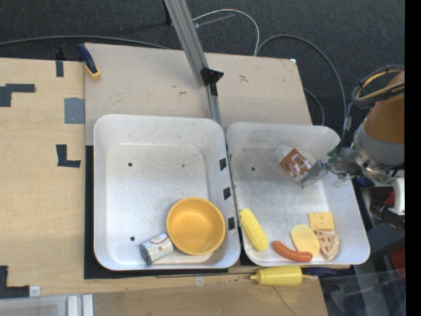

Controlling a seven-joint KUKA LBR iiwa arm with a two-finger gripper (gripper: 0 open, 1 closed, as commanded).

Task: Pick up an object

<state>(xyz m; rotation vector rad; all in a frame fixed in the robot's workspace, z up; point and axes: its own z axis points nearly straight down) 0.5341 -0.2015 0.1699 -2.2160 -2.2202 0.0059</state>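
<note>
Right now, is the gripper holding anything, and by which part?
Cannot be told. The gripper sits right beside the packet in the right bin, at its right edge, but no grip on it is visible.

Wooden bench (39, 196) bearing two white bins side by side, left bin (105, 176) and right bin (263, 133); yellow bottle (279, 276) lying at front edge.

No readable text anywhere. Small can (156, 248) in left bin: label red and white, print too small to make out. Packet (295, 162) in right bin: red-and-white pattern, no legible letters. Black tape marks (64, 155) on bench: shapes only, no characters.
</note>
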